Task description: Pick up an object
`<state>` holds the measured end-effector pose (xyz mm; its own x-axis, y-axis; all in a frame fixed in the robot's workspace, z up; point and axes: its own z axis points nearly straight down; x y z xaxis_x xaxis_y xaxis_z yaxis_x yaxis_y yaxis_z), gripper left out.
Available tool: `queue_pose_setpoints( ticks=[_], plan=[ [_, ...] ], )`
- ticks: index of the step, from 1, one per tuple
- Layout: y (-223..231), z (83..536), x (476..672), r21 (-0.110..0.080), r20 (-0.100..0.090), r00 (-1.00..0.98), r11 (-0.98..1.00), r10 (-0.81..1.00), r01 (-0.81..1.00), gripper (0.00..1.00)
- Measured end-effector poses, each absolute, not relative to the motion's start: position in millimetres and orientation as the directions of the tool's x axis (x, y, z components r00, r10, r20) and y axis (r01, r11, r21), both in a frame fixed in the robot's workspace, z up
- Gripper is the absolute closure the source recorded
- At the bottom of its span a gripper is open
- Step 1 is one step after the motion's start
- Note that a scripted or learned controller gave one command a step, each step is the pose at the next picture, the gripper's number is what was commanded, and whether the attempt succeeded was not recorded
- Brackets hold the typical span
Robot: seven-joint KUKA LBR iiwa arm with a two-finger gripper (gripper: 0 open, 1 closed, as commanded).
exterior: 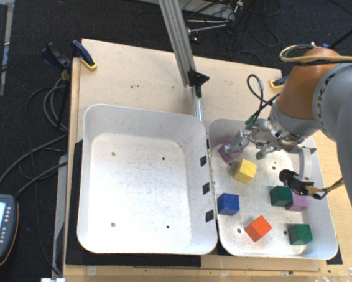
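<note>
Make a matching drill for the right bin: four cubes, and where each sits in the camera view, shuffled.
Things:
1. small yellow cube
2. small blue cube
3. small orange cube
4. small pale purple cube

Places:
A. touching a dark green cube on its right side
B. near the bin's front edge, left of another green cube
C. just below the gripper
D. close to the wall shared with the left white bin

Pairs: 1-C, 2-D, 3-B, 4-A
</note>
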<state>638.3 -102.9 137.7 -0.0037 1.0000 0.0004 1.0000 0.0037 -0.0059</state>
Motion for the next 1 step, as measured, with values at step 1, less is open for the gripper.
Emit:
queue_pose_setpoints(
  ticks=[1],
  plan=[
    [-102.2,92.2,637.4,-0.005,0.000,-0.001,0.001,1.000,1.000,0.00]
  ],
)
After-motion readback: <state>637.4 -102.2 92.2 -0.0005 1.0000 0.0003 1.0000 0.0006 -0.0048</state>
